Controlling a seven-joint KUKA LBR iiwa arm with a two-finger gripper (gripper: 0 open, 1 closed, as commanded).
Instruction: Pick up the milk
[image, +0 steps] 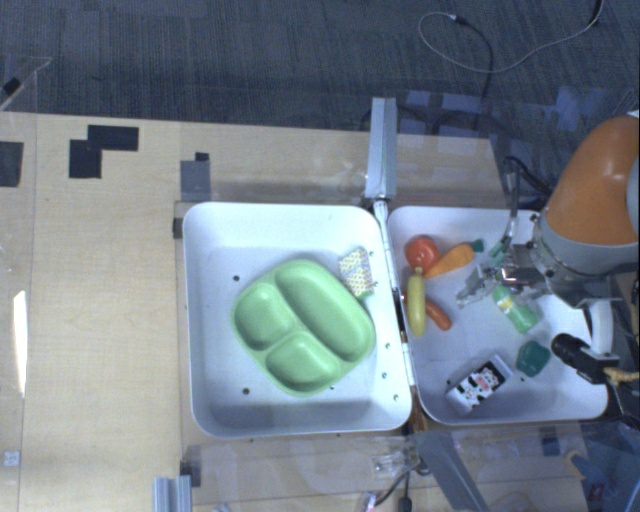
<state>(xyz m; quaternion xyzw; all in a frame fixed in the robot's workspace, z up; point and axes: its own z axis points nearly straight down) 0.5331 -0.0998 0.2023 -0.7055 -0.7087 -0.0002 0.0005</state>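
The bench carries two white bins side by side. The left bin (210, 400) holds a green divided plate (303, 325), set at a slant near the middle, and a small patterned packet (356, 270) leaning against the wall it shares with the other bin.

The right bin (590, 405) holds the loose items. A red tomato (421, 249) and an orange carrot (450, 260) lie touching near the top left corner; a yellow corn cob (416, 297) and a short orange piece (438, 318) lie just below them, along the left wall. A dark teal block (533, 357) sits toward the lower right.

The milk (479, 383) — a small black-and-white cow-print carton — lies on its side near the bin's front edge, tilted diagonally, apart from the other items. Being toppled, it offers its long flat faces to a top-down grasp.

The gripper (497, 285) hangs over the upper middle of the right bin, the orange-banded wrist behind it to the right. Its metal fingers (472, 290) point left and downward. A pale green translucent object (520, 312) sits directly under the wrist; whether it is gripped or merely beneath cannot be told, and neither can the spread of the fingers — the view is too cluttered there.

Judgement: the gripper is near the carrot and the green object, not over the milk, which lies well in front of it. The pick is not yet made; the arm would need to travel toward the front edge and align across the carton's narrow width.
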